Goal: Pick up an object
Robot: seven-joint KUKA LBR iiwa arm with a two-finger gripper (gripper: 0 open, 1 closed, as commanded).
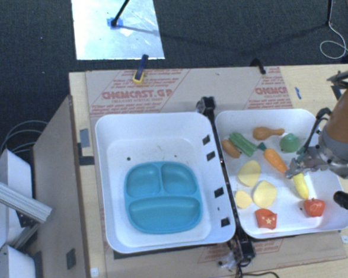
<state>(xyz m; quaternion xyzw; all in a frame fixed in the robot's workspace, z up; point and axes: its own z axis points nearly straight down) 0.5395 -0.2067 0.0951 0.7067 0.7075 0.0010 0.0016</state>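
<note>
White plastic forms the two shallow bins; in the right-hand bin point(331, 222) the toy food lies nearest the camera: a red tomato-like piece point(266, 219), a second red piece point(313, 207), pale yellow slices point(264, 193) and a yellow banana-like piece point(300, 186). The gripper point(299, 167) hangs low over the right part of that bin, just above the yellow piece and just beside the orange carrot point(274, 158). Whether its jaws are apart or closed cannot be told at this size, and nothing shows between them. The step in hand looks like the approach to a grasp, with no object yet lifted. The next move likely calls for lining up over a single piece, since the yellow piece, the carrot and the slices crowd together and a neighbour could be nudged instead.

Farther back in the same bin sit a green pod point(242, 143), a green ball point(290, 142) and a tan drumstick shape point(267, 132). The left bin point(111, 169) holds a blue divided tray point(163, 197). Both bins rest on a wooden bench point(57, 173) lined with printed cardboard point(176, 88). Beyond the bench lies dark carpet point(25, 45) with a shiny sheet point(117, 26) on it and cables trailing at the edges.
</note>
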